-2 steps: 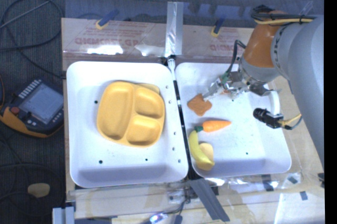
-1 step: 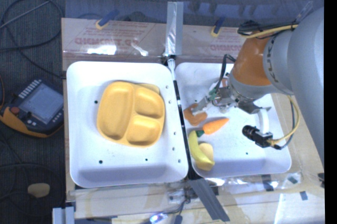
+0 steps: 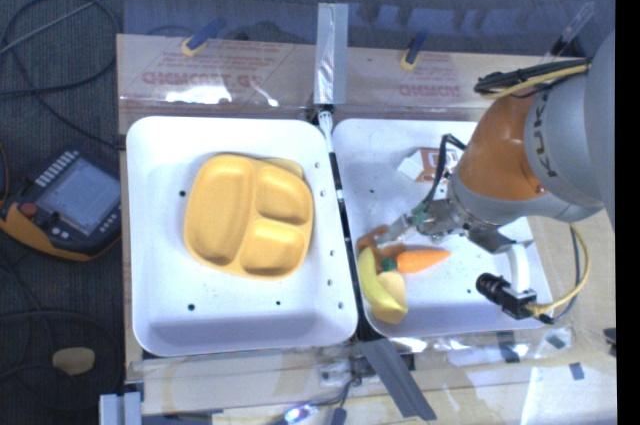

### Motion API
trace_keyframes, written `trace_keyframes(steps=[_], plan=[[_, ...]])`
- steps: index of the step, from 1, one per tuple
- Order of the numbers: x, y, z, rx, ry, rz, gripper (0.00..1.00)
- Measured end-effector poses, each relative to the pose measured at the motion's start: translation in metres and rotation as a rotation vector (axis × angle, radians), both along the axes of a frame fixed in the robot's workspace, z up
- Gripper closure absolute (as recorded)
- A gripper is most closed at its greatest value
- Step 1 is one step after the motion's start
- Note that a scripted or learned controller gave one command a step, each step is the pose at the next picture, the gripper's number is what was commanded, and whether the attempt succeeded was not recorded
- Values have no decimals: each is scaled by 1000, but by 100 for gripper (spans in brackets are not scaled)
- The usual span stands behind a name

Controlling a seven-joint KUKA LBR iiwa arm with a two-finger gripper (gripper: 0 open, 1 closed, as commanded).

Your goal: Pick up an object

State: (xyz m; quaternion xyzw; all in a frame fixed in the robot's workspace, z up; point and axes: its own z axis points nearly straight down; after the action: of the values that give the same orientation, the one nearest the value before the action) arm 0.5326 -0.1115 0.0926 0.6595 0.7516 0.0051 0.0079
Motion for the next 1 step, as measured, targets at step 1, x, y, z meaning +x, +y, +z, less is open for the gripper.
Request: trace_keyframes(steps=[1], plan=[[-2,7,0,-6,-4,65,0]])
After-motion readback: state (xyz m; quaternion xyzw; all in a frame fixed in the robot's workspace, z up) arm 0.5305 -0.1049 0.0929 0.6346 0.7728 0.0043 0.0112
